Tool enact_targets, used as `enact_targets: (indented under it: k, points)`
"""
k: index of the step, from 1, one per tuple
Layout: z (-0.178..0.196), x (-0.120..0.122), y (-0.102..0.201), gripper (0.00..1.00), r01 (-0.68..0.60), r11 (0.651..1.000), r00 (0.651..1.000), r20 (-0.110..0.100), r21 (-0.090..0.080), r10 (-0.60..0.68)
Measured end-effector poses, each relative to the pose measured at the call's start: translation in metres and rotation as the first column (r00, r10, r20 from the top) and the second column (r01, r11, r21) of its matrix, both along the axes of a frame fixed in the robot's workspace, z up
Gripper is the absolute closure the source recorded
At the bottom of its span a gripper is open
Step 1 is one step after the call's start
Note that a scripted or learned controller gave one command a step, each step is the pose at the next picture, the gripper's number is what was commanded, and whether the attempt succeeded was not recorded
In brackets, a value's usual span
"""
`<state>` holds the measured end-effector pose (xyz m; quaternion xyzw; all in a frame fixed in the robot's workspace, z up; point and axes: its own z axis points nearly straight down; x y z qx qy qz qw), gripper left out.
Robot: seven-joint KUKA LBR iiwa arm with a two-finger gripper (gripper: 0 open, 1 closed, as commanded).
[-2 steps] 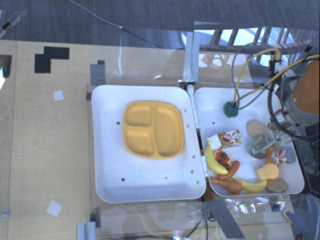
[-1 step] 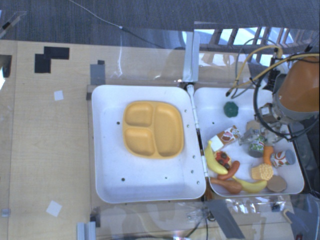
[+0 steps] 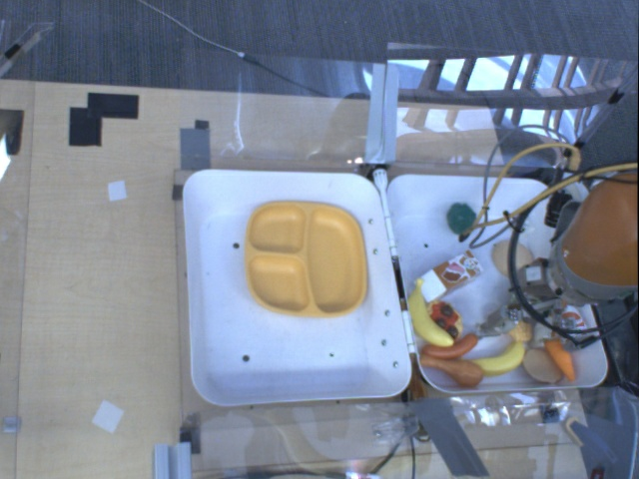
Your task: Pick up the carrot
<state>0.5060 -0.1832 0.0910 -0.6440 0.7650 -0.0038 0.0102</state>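
Carrot (image 3: 561, 359): where is it lying?

— It is resting in the right bin's (image 3: 429, 200) near right corner, beside a banana (image 3: 499, 359) and sausages (image 3: 451, 348). Looking light, stiff and smooth, it is probably inviting a mid-body grip. The gripper (image 3: 521, 319) is hovering nearby; its jaws cannot be told.

— And the left bin (image 3: 215, 267)?

— It is holding a yellow divided plate (image 3: 305, 257).

Glossy white plastic bins (image 3: 210, 267), wooden bench (image 3: 80, 297)

Orange-banded grey arm (image 3: 602, 247) with looping yellow and black cables (image 3: 519, 213)
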Motion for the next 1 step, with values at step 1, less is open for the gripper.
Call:
enact_targets:
  k: [1]
  points:
    - [-0.0015, -0.0125, -0.01, 0.0, 0.178, 0.984, 0.984, -0.002, -0.005, -0.178]
